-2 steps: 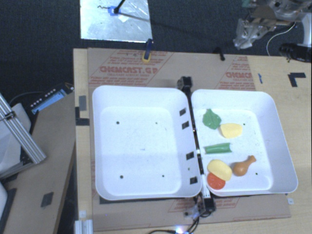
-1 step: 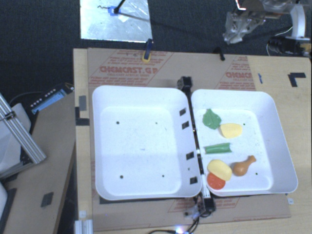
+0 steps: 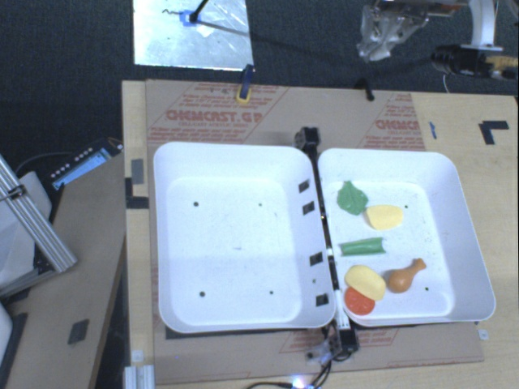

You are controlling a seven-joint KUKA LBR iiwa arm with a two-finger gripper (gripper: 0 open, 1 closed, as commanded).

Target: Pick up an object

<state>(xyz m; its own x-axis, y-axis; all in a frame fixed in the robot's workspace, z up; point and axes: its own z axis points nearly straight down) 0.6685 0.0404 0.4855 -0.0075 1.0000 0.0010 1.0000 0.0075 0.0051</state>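
Observation:
The right bin (image 3: 454, 186) holds several toy foods. A green leafy piece (image 3: 351, 198) lies near its back left, with a pale yellow piece (image 3: 384, 215) beside it. A green bean-like piece (image 3: 362, 246) lies in the middle left. Toward the front sit a yellow lump (image 3: 365, 279), a red piece (image 3: 359, 301) and a brown drumstick (image 3: 404, 276). My gripper (image 3: 381, 40) hangs high at the top right, beyond the bins' far edge and well away from all of them. Nothing shows between its fingers.
The left bin (image 3: 174, 168) lies beside the right one, joined by black clips along the shared wall. Both rest on a cardboard sheet (image 3: 211, 112). A shiny metal plate (image 3: 190, 23) lies at the back left. A metal frame (image 3: 32, 225) stands at the far left.

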